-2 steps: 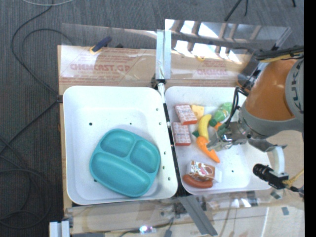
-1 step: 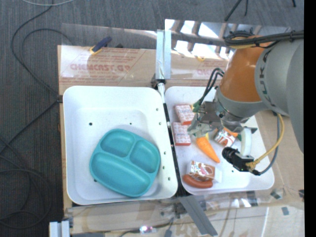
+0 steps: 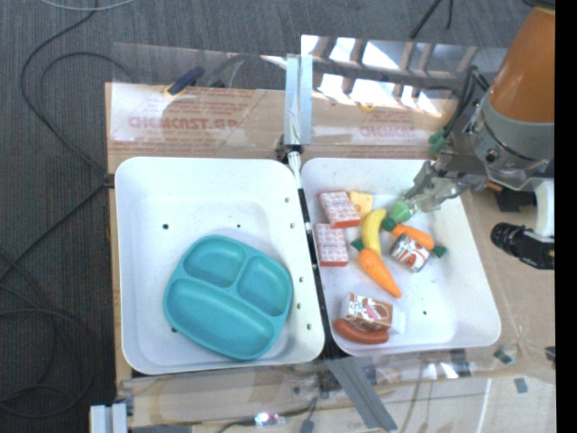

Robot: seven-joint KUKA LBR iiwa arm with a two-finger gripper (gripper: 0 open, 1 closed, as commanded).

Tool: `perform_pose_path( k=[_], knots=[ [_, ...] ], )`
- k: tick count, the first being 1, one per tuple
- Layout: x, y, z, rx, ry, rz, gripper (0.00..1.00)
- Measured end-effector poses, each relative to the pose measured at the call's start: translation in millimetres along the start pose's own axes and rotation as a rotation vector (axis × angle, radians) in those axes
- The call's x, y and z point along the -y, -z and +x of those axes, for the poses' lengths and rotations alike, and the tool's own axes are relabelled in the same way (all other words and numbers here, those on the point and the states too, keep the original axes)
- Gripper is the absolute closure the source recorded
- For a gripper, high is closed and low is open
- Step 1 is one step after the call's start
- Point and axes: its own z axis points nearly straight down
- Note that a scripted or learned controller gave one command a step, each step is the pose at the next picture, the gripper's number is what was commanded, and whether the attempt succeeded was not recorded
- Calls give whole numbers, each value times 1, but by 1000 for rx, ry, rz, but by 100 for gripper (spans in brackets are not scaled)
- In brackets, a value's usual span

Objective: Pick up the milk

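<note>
**Gripper low over the right bin's far edge**

The arm reaches in from the right; its gripper hangs over the far right part of the right bin, its tip just beside a green item; whether it is released or clenched I cannot tell. Which item is the milk is uncertain; two pink-and-white cartons lie at the bin's left side, one near the far wall, the other just in front of it against the divider, both well apart from the gripper. A banana stands between them and the gripper; a carrot lies nearer; a teal tray sits in the left bin.
</note>
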Motion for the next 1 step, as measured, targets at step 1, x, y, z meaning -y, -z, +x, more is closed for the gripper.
perform_pose_path(
  k=[1],
  knots=[
    [38, -171, 34, -3, -247, 6, 100]
  ],
)
